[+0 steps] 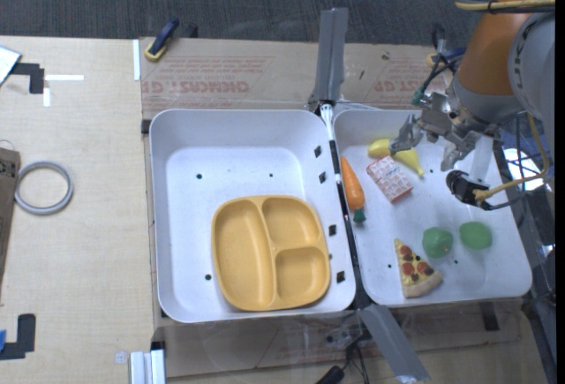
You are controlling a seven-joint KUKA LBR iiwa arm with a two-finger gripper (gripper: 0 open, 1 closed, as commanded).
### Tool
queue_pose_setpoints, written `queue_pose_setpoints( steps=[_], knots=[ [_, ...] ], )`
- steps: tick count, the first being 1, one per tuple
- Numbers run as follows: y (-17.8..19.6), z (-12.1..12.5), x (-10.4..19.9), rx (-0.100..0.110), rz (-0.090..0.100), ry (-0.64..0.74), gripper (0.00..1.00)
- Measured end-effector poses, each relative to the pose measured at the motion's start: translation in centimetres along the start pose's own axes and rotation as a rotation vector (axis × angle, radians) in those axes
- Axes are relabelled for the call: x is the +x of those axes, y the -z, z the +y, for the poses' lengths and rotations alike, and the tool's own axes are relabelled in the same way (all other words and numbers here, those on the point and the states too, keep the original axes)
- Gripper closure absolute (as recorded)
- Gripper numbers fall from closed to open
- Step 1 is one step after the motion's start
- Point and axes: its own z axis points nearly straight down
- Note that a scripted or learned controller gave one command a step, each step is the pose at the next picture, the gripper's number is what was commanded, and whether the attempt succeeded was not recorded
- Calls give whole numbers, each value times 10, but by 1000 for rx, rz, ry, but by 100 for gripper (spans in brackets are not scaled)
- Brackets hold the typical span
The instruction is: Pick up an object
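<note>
Far left of the pincer, clear of both bins: a tape ring lying on the bench, irrelevant. Next, well left of the pincer, the left bin holds a yellow divided plate and nothing else I can see. Closer in, still left of the pincer and just past the wall between the bins, a carrot lies along the left edge of the right bin. Just left and slightly below the pincer: a small red-and-white box, with a yellow banana touching or nearly touching its upper side; can't tell which. The pincer hangs over the upper part of the right bin, fingers spread apart with nothing between them; the left finger sits just beside the banana's right end. That banana looks like the likeliest pick, as a guess. Below the pincer and a bit left: a pizza slice. Below it: two green round pieces, one nearly straight down, one slightly right. Risks: the banana is off to the left of the finger gap, so a straight descent could land a finger on it and kick it into the box. The box crowds one side, so a finger could clip that instead. Curved, smooth shape could squirt out on closing. There's also a loose cable dangling right of the pincer, a possible snag.
</note>
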Motion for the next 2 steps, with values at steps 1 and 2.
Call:
queue_pose_setpoints(
  steps=[1, 2],
  knots=[
    [50, 10, 45, -3, 0, 102, 0],
    [-26, -6, -2, -1, 0, 62, 0]
  ],
)
